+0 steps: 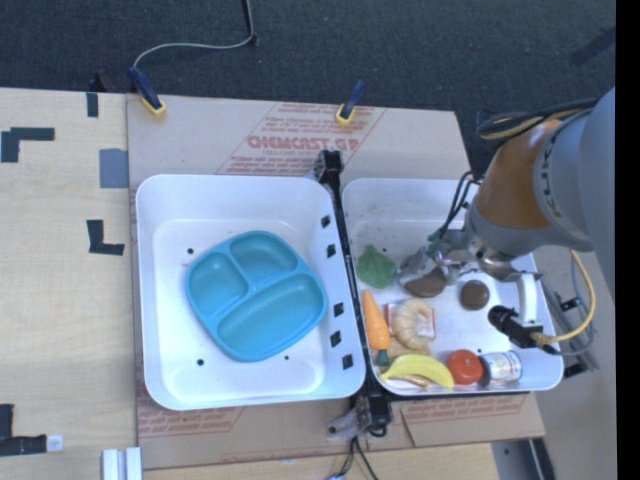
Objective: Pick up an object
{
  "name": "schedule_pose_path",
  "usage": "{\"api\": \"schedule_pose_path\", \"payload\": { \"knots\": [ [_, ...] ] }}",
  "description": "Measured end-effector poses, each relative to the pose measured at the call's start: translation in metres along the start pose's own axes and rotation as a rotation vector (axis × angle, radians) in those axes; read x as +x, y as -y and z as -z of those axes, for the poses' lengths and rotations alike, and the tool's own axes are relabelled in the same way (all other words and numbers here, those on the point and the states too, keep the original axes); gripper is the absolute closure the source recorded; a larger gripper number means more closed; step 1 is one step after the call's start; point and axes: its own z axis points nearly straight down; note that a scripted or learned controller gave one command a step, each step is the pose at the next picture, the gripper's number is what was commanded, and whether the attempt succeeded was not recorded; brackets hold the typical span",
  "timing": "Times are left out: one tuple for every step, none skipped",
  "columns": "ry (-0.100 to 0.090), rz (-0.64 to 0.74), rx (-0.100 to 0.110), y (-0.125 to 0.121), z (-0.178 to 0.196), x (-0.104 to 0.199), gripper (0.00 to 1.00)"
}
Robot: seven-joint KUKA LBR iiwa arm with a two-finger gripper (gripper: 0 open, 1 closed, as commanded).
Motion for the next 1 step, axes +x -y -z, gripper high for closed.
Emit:
{"api": "schedule_pose_path", "payload": {
  "knots": [
    [-0.004,0.002,0.006,0.0000,0.1050,0.0704,1.00]
  ]
}}
